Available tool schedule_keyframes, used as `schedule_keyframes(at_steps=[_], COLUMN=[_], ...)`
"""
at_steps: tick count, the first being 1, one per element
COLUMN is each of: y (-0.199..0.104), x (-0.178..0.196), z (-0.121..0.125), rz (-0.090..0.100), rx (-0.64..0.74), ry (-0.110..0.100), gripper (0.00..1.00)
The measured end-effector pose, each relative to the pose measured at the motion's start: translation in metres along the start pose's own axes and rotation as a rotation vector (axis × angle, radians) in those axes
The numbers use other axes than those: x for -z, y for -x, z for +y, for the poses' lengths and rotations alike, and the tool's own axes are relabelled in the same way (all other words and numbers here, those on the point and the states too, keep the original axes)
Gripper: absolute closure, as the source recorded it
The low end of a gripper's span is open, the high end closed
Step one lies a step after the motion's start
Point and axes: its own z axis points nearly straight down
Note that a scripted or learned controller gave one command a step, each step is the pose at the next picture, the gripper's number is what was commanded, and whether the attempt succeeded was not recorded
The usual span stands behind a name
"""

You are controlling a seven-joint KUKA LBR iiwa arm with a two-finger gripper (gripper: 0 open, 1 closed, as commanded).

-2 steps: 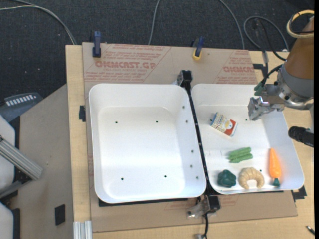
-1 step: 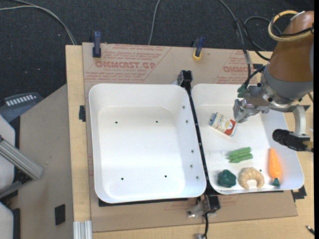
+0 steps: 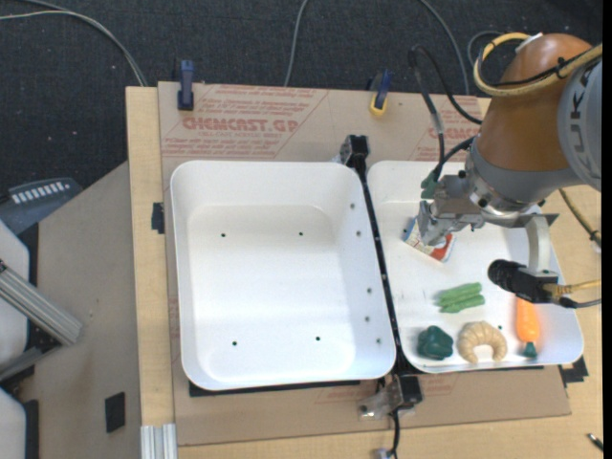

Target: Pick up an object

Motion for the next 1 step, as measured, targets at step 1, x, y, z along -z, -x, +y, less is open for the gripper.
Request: schedule_keyframes(at_steps=[1], y=[-0.0604], x=[0.0026], z=[-0.0114], rz=[0.001], rx=[0.002], ry=[0.000], gripper=[1.00])
